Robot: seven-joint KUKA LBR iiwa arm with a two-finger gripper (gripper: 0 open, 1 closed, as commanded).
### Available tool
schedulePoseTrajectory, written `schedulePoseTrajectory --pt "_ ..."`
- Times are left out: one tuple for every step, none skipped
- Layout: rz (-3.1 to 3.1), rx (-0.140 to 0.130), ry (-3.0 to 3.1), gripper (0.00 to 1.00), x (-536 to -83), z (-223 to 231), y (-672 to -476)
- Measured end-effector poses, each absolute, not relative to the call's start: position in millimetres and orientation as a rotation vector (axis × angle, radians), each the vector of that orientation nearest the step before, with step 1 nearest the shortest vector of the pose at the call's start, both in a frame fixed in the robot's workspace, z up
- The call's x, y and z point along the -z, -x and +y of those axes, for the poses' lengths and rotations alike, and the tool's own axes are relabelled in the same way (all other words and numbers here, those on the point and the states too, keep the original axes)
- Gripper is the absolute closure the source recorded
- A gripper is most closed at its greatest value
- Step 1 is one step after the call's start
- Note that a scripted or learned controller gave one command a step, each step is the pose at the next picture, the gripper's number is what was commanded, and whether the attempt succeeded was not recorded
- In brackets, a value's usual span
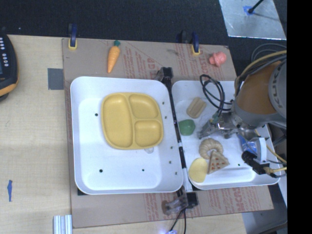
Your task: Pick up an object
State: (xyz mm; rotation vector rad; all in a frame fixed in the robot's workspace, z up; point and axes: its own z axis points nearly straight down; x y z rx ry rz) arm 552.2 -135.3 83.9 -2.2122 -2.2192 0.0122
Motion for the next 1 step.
schedulePoseTrajectory --pt "-2.236 0.007 2.215 0.00 -93.4 -110.2 -661.0"
